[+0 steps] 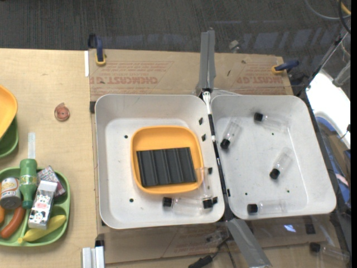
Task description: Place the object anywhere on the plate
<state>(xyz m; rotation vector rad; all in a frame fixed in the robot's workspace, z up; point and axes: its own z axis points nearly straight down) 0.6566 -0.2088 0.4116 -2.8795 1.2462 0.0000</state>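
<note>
A yellow-orange plate (163, 134) lies in the middle of the left white bin (111, 166). On the plate rests a dark grey ribbed rectangular block (166, 167), covering most of its inner floor. Just below the plate's front rim lie clear plastic vials with black caps (183, 205), end to end on the bin floor. A further clear vial (203, 175) leans at the plate's right edge.
The right white bin (312, 149) holds several clear black-capped vials: one at the upper left (229, 135), one at the top (266, 119), one at the right (280, 165), one at the front (266, 207). A green tray of toy food (56, 228) sits far left on the bench.
</note>
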